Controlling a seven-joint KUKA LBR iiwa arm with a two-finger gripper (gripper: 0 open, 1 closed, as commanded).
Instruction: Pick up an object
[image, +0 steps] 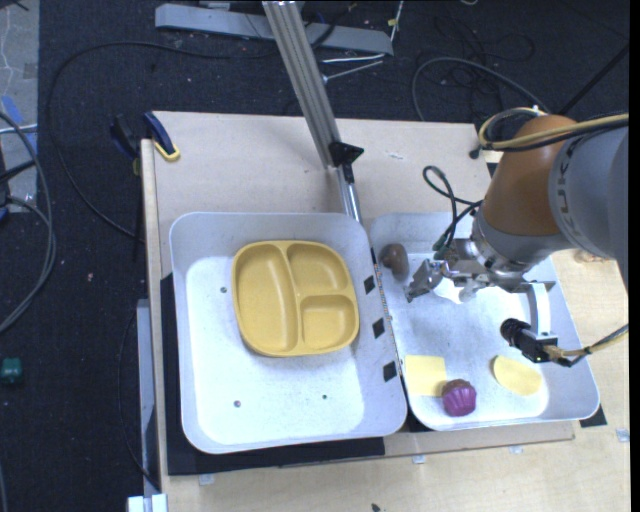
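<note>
yellow plastic divided plate (296, 298), three compartments, sits a little left of centre in the left white bin (200, 400), which lies on the pale wooden bench (250, 160). i see a blue and yellow clamp (160, 137) at the bench's far left corner, and a slanted metal pole (310, 85) running from the far edge down to the seam between the two bins.

moving right, the right white bin (575, 400) holds four small things. a brown rounded lump (394, 259) rests at its far left corner, close to the wall. a flat pale yellow square block (425, 375) lies at the near left, and a purple ridged berry-shaped piece (459, 397) sits just beside it on the right, near the front wall. further right a flat yellow round piece (517, 375) lies near the front right corner.

the gripper (418, 283) hangs over the far half of that bin, just right of and nearer than the brown lump, apart from it as far as i can judge. from my screen i cannot tell the state of its jaws; the tip is small and dark against the bin, and i see nothing between the fingers. behind it the grey arm with its orange band (525, 180) comes in from the right, black cables (445, 200) looping off the wrist, and a black fitting (520, 335) hangs just above the round yellow piece.
</note>
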